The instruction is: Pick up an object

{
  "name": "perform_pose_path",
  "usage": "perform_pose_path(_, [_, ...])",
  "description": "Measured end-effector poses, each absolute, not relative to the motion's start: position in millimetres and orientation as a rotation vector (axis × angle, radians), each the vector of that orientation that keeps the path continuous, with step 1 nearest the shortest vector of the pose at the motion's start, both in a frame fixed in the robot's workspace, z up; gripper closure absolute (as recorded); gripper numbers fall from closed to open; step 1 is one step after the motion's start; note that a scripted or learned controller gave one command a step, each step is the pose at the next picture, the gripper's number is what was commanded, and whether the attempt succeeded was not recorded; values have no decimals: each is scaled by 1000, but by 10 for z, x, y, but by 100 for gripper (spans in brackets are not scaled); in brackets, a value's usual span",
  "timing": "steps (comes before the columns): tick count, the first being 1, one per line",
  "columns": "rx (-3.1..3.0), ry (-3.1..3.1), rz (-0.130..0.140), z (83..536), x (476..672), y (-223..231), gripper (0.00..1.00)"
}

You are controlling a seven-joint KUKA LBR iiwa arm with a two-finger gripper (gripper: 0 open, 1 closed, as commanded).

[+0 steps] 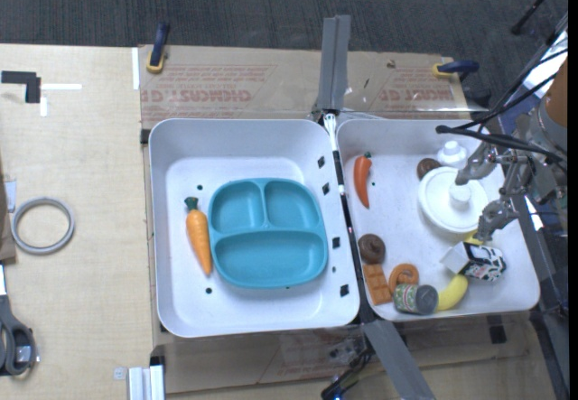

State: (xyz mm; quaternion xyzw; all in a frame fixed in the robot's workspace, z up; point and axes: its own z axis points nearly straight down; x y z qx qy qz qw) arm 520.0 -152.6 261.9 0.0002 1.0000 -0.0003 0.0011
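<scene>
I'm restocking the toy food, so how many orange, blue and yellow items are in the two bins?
Orange: 2, carrot and chili pepper
Blue: 1, divided plate
Yellow: 1, banana
Total: 4

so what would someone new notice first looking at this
Probably the blue divided plate in the middle of the left bin, with an orange carrot lying beside it on its left. Next, the crowded right bin: a red chili pepper near its left wall, a white round dish, and a banana beside a small can at the front. The gripper hangs over that bin's right side.
</scene>
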Motion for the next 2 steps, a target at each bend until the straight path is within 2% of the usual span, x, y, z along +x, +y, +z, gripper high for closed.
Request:
perform_pose_path(1, [278,3110,-3,1148,4927,-1147,0])
perform_pose_path(2, [577,3086,-1,928,5780,-979,0])
